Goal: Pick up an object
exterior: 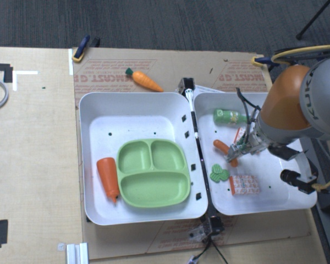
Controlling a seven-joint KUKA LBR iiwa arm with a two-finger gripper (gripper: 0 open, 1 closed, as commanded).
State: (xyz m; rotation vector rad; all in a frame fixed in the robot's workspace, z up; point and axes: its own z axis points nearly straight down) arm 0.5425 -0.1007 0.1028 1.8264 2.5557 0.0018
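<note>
My gripper [237,152] is low in the right bin [275,199], near its left-centre. Its tip is right over a small orange carrot-like piece [222,146], whose end pokes out to the upper left, with another orange bit showing just below the tip. A green bottle [229,116] lies toward the back of that bin. A green leafy toy [219,174] and a red and white packet [245,184] lie in front of the gripper. The arm's orange band [283,100] covers the bin's right part.
The left bin [93,125] holds a green divided plate [153,172] and a long orange carrot [108,177] along its left side. Another carrot [144,80] lies on the cardboard behind the bins. A black clip [186,84] sits where the bins meet.
</note>
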